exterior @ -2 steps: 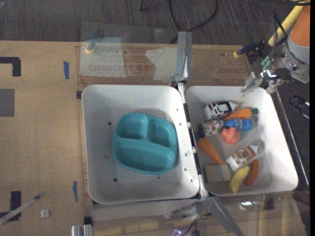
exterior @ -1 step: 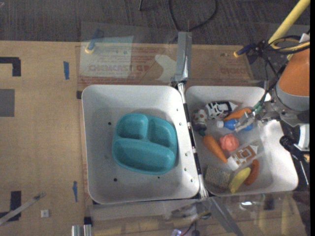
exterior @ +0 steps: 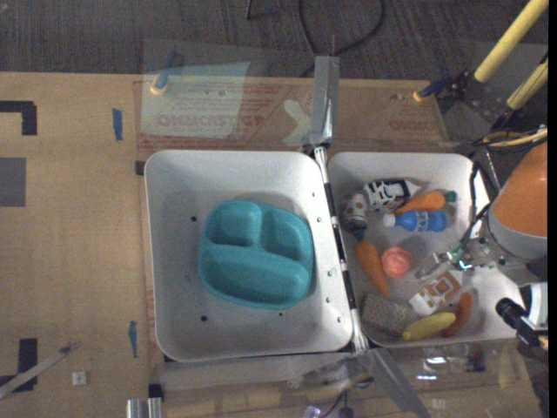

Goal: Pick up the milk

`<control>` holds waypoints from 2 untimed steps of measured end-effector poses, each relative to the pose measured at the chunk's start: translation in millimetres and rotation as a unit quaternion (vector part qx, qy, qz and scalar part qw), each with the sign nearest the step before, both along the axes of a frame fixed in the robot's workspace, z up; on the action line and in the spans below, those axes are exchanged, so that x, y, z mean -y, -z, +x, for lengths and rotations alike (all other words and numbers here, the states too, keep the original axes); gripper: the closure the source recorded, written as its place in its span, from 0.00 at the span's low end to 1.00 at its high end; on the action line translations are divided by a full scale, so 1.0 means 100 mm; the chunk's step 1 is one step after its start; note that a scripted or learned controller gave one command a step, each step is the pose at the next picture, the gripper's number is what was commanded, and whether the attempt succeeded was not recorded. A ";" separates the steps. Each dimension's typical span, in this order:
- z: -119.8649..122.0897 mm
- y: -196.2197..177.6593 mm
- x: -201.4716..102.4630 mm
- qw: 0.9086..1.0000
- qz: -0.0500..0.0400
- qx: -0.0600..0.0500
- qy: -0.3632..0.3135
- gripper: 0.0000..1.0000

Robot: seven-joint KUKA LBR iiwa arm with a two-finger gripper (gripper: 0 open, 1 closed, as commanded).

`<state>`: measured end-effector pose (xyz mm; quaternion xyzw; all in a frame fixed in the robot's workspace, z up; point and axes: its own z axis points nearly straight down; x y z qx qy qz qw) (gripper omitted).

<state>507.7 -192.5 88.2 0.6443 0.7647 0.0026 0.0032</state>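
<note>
The milk [exterior: 389,192] is a small black and white carton with cow spots, and it lies on its side near the top of the right bin [exterior: 348,165]. A carrot [exterior: 424,201] with a green end lies just beside it on the right, tilted. Right below them is a blue and white bottle [exterior: 420,221] lying flat. To the left of the milk, close to the bin wall, sits a small round can [exterior: 353,209]. Lower down there is a long orange carrot-like stick [exterior: 372,266] and a round pink ball [exterior: 396,261] next to it. Near the bottom of the bin are a grey rough sponge [exterior: 384,312], a yellow banana [exterior: 430,325], a reddish sausage [exterior: 464,308] and a white box [exterior: 438,291] with brown marks. All these things look like small plastic toy food, smooth and shiny. The gripper [exterior: 459,258] is low on the right side of the bin, above the white box and well apart from the milk. I cannot tell how its tips stand, because it is small and blurry there. The arm's big orange band [exterior: 526,200] bulges in from the right. The left bin [exterior: 165,233] holds a teal tray [exterior: 256,252] with three sections and rounded corners. Both bins are white and shallow and sit on a brown bench [exterior: 70,233].
</note>
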 end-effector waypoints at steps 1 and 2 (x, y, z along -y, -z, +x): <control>0.01 -0.11 0.03 1.000 -0.002 0.004 0.003 1.00; 0.01 -0.11 0.03 1.000 -0.002 0.003 0.003 0.00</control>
